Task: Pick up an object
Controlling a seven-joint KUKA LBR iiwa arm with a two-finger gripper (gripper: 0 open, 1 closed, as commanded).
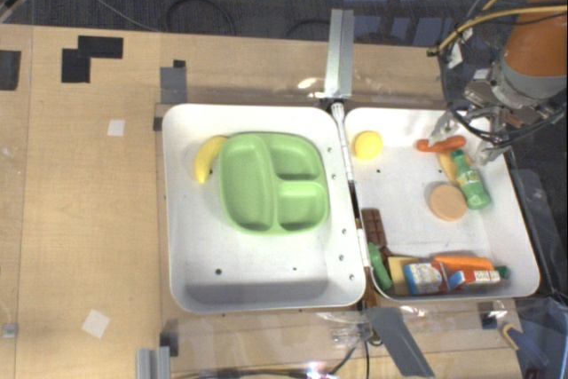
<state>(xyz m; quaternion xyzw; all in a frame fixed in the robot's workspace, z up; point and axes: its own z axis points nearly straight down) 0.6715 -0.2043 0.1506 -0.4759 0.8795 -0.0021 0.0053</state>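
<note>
The right bin (404, 182) holds several small objects. A red-orange carrot-like piece (437, 145) lies at its upper right, with a green bottle (471, 183) just below it and a tan round disc (448, 202) beside the bottle. A yellow ball (367, 144) sits near the bin's upper left. My gripper (466, 145) hangs over the bin's upper right corner, under the orange wrist band (540, 38). It is open, with one finger by the carrot piece and the other to the right of the bottle's top. It holds nothing.
A brown bar (374, 228), a green item (380, 267), small boxes (427, 277) and an orange piece (463, 262) crowd the right bin's lower edge. The left bin (186, 262) holds a green divided plate (271, 182) and a banana (207, 158).
</note>
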